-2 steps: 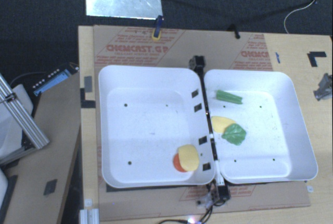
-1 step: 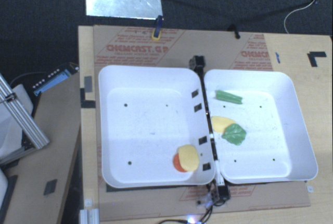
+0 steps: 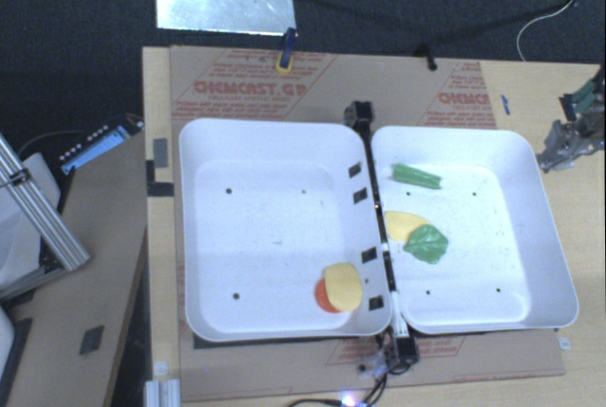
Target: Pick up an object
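Since gripper [image 3: 573,135] sits outside right bin's [image 3: 544,206] right edge, state unclear, yellow piece [image 3: 401,224] & green leaf [image 3: 427,242] touch—may snag both.

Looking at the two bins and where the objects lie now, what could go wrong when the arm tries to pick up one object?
1. The yellow piece and the green leaf-shaped piece touch beside the divider, so the gripper may catch both or push one away.
2. The yellow round piece lies over a red one near the left bin's corner wall; the wall may block a finger.
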Controlling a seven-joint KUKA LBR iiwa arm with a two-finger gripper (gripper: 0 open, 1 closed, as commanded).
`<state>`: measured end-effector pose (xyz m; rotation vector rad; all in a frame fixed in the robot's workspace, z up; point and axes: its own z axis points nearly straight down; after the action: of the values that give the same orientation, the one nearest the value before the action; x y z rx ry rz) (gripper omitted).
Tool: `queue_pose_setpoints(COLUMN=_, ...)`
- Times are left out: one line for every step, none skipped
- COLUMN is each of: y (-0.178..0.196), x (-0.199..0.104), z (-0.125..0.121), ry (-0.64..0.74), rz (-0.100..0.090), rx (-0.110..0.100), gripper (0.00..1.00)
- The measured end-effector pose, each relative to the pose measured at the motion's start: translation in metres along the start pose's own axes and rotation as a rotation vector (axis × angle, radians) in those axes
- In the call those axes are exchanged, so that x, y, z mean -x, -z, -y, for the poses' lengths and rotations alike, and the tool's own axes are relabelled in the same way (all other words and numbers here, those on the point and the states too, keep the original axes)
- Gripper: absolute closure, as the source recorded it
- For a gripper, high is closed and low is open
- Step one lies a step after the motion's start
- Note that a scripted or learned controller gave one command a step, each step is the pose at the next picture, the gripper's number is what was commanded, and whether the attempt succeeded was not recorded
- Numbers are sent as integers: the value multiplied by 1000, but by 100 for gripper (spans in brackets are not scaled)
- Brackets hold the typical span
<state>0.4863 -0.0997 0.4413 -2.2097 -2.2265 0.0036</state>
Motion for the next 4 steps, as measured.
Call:
queue_pose_setpoints(y=99, x=-18, z=0, ry=-1, rz=3, rx=18, gripper=100)
queue_pose_setpoints(y=90, x=58, z=1, ry=-11, rz=4, rx=9, gripper=100)
queue_pose_setpoints(y=-58, x=-18, z=0, ry=3, rz=-2, rx=-7, gripper=100)
queue_pose_setpoints(y=29, x=-79, z=-1, ry=4, rz=0, rx=17, gripper=100)
